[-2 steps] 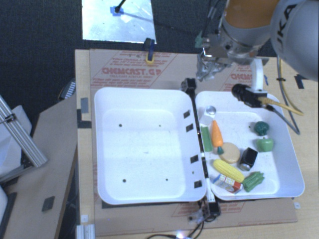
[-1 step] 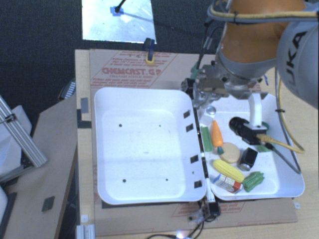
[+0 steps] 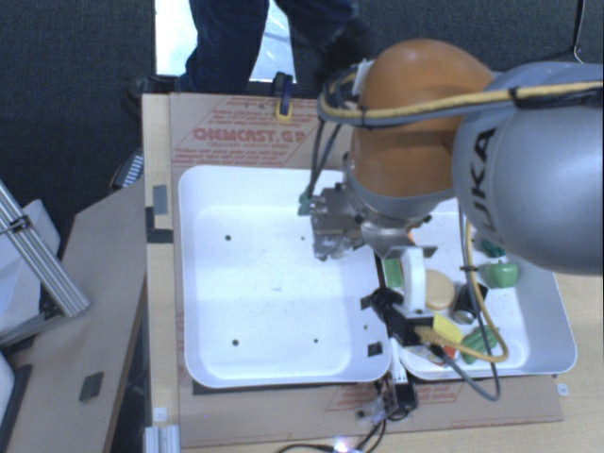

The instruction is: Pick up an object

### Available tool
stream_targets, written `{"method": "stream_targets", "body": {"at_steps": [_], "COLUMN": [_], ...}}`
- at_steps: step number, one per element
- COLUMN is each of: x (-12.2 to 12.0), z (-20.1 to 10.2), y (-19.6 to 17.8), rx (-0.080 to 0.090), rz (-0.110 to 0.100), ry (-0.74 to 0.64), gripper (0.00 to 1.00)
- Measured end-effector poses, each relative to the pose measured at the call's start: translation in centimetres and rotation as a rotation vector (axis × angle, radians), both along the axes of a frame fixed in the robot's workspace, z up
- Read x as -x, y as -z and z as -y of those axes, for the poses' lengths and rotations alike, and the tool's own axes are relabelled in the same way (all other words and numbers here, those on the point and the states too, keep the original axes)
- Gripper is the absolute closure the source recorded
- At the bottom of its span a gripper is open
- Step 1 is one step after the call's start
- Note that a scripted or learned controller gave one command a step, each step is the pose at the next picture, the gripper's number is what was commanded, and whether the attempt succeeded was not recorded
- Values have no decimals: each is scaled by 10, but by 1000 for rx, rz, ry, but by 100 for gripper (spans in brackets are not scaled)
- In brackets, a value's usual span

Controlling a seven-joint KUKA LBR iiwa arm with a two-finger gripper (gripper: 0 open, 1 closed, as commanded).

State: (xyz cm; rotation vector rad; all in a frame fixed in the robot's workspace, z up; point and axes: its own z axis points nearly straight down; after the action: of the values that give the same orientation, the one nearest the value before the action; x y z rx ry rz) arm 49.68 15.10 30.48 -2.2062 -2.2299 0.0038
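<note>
The grey arm with its orange band (image 3: 415, 111) covers most of the right bin (image 3: 552, 347). Its gripper (image 3: 327, 226) is a grey metal piece hanging over the right-hand side of the left bin (image 3: 203, 281), close to the wall between the two bins. In the right bin I see a tan round object (image 3: 438, 291), a green object (image 3: 501, 274), a yellow block (image 3: 446, 329) and a small red and green piece (image 3: 464, 350). The arm hides the rest of that bin. Nothing shows held at the gripper.
Both bins sit on a cardboard sheet (image 3: 236, 135) with red print, held by a yellow clamp (image 3: 283, 102) at its far edge. A person's legs (image 3: 245, 17) stand behind the bench. A metal rail (image 3: 38, 253) lies at the left.
</note>
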Motion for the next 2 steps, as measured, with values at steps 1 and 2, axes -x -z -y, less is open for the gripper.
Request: {"method": "stream_targets", "body": {"at_steps": [1, 2], "x": [10, 10], "z": [37, 48], "y": [-61, -219], "rx": [0, -4], "rz": [13, 26], "ry": [12, 7], "gripper": [100, 100]}}
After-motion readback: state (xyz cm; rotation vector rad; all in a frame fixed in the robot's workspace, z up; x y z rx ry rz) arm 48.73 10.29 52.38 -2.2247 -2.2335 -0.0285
